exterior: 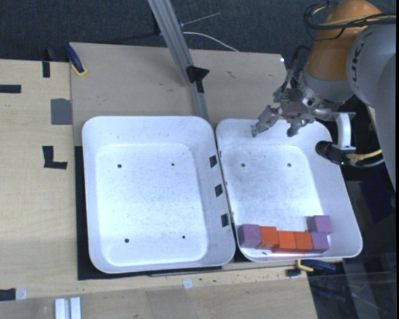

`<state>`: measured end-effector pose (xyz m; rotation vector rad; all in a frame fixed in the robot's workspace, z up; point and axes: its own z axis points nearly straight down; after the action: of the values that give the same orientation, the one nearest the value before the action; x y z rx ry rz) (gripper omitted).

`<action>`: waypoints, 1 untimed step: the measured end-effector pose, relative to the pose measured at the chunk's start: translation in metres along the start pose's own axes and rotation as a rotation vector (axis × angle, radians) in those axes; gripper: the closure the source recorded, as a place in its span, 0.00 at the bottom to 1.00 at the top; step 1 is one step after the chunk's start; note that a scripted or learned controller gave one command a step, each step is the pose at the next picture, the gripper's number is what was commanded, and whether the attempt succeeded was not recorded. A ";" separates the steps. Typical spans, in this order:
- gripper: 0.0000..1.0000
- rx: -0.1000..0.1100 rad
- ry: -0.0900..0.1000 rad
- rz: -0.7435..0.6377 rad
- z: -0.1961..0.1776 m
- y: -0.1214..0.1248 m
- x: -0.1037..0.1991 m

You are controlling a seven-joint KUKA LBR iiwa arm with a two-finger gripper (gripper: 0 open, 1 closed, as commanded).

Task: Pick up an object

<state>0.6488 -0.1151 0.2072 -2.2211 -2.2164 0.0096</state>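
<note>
The claw (277, 126) hangs with its two fingers spread wide, nothing between them, over the back rim of the right bin (332, 178). Purple and orange blocks (286, 236) sit far below it, by the front wall.

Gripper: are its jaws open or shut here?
Open. The gripper hangs above the right bin's far edge, its two fingers splayed apart with nothing between them.

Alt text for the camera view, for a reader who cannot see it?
The grey arm's hand hangs open over the far end of the right shallow white bin, holding nothing. Purple and orange blocks sit clustered along that bin's near edge.
</note>
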 end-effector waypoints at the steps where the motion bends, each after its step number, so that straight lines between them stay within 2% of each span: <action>1: 0.00 0.003 0.001 -0.001 0.068 -0.025 -0.022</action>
<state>0.6230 -0.1372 0.1391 -2.2181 -2.2147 0.0117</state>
